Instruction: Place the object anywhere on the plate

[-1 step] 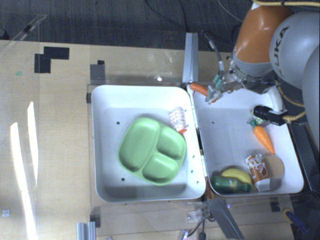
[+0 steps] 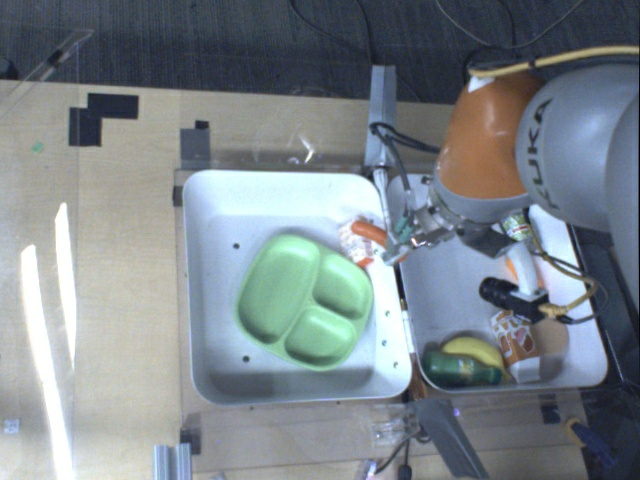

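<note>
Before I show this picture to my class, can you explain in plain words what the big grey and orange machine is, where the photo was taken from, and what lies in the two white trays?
It is a grey robot arm with an orange band, reaching in from the right. One fixed camera looks down from above. The left white bin holds a green three-section plastic plate. The gripper hangs over the divide between the bins, beside a small orange-and-white object at the plate's upper right edge; whether it is gripped is unclear. The right white bin holds a yellow banana, a dark green bottle and small packets.

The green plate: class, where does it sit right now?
The green plate lies in the left bin, towards its right side, just below-left of the orange-and-white packet.
</note>
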Controlling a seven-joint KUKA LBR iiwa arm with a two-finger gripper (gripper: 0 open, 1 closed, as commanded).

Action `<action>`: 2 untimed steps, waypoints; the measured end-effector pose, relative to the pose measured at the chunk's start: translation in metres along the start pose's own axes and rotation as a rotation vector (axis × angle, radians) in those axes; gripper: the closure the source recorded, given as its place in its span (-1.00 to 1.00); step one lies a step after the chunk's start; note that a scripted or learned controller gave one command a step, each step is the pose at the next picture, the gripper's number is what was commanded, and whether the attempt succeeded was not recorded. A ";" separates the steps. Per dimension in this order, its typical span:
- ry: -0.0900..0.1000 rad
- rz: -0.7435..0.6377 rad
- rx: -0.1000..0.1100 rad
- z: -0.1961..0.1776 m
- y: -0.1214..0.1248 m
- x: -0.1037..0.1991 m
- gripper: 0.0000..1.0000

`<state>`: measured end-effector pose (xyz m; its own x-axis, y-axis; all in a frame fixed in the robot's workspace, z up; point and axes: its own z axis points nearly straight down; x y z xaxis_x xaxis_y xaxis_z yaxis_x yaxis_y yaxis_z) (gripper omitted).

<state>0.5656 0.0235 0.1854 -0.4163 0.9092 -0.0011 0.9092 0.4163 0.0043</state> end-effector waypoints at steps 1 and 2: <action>0.001 -0.091 0.001 0.000 -0.014 0.071 1.00; 0.001 -0.089 0.001 0.000 -0.014 0.071 -1.00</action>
